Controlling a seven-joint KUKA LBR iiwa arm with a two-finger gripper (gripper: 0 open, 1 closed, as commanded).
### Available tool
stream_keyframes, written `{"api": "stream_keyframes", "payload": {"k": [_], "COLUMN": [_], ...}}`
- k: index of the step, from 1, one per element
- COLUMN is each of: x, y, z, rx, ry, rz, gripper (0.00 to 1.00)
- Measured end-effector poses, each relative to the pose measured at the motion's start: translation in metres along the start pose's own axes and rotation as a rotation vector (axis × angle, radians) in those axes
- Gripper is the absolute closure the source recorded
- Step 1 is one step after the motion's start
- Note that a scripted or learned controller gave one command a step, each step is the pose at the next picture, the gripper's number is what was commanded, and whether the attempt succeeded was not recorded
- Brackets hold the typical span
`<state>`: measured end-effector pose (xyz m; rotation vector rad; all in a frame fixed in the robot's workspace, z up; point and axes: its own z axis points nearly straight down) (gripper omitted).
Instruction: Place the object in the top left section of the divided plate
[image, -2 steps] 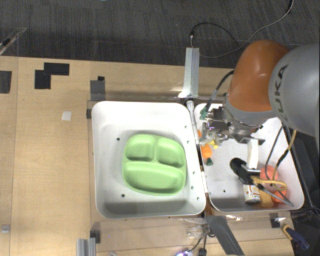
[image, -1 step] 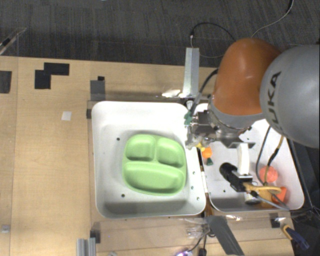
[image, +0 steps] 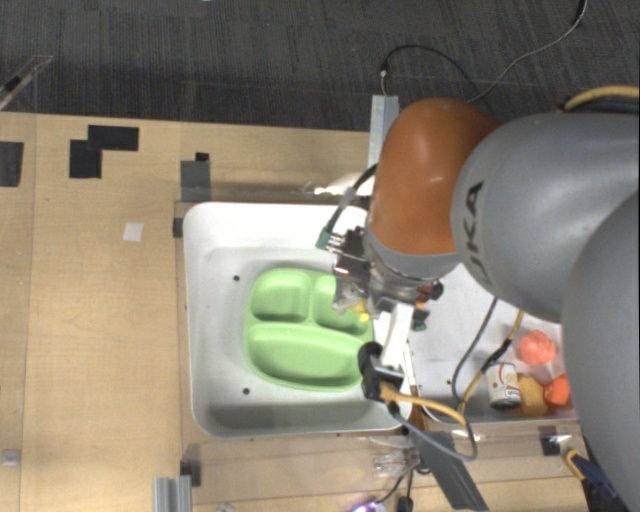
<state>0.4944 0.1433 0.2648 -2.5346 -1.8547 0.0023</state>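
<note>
Pale wooden counter (image: 90, 330) bore a shallow white bin (image: 205, 300) holding a light green divided plastic plate (image: 300, 350). The hand (image: 352, 298) of the grey arm (image: 560, 200) hung over the plate's upper right section, and whether it was open or closed could not be told. Small pink and orange toys (image: 540, 365) lay in the neighbouring bin (image: 450, 300).

I see the divided plate (image: 300, 345) is plain light green and its bin (image: 215, 300) is white. Right of the plate, small things (image: 538, 349) look pink and orange, maybe. The arm (image: 560, 190) over the plate is grey and orange.
</note>
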Motion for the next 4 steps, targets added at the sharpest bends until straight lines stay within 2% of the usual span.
{"api": "stream_keyframes", "payload": {"k": [1, 2, 3, 4], "x": [-0.025, -0.027, 0.024, 0.024], "y": [0.062, 0.011, -0.015, -0.015], "z": [0.017, 0.006, 0.037, 0.037], "rx": [-0.001, -0.001, 0.001, 0.001], "ry": [0.0, 0.0, 0.0, 0.0], "rz": [-0.452, -0.552, -0.628, -0.627], "gripper": [1.0, 1.0, 1.0, 0.0]}}
